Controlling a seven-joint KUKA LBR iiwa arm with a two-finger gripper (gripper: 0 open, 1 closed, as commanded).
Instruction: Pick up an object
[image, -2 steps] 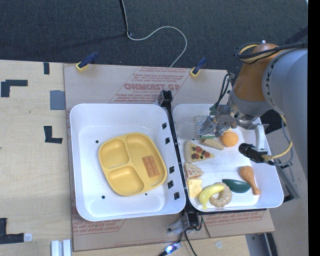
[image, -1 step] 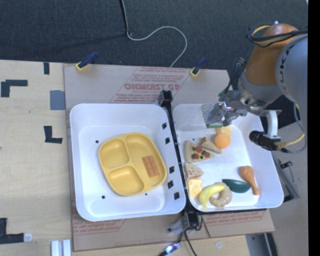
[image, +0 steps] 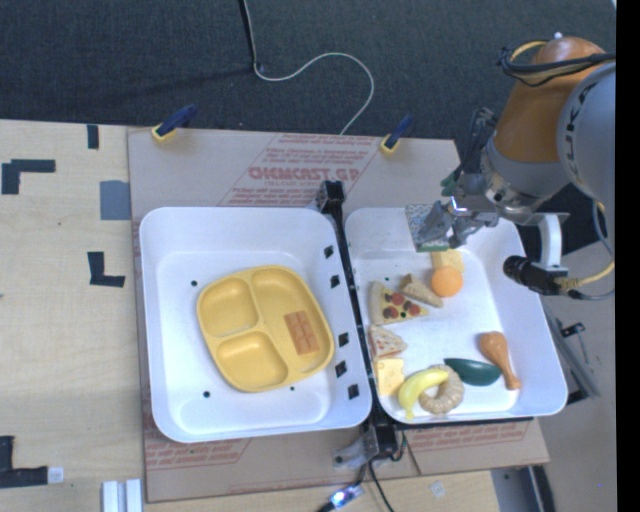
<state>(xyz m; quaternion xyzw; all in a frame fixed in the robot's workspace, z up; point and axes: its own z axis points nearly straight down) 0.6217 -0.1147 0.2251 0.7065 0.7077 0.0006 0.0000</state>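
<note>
My gripper (image: 437, 228) hangs over the back of the right bin (image: 530, 330), just behind an orange ball (image: 447, 283) and a small yellow block (image: 449, 260). Toy food lies in that bin: a pizza slice (image: 398, 302), a bread wedge (image: 386, 342), a yellow cheese piece (image: 387, 377), a banana (image: 420, 385), a ring-shaped bagel (image: 443, 398), a dark green piece (image: 472, 371) and a chicken drumstick (image: 498, 356). Nothing shows held at the gripper.
The left bin (image: 170, 300) holds a yellow divided plate (image: 250, 325) with a brown cracker (image: 302, 332) on it. A black divider (image: 343, 290) runs between the bins. A white cable (image: 320, 65) lies on the dark floor behind the bench.
</note>
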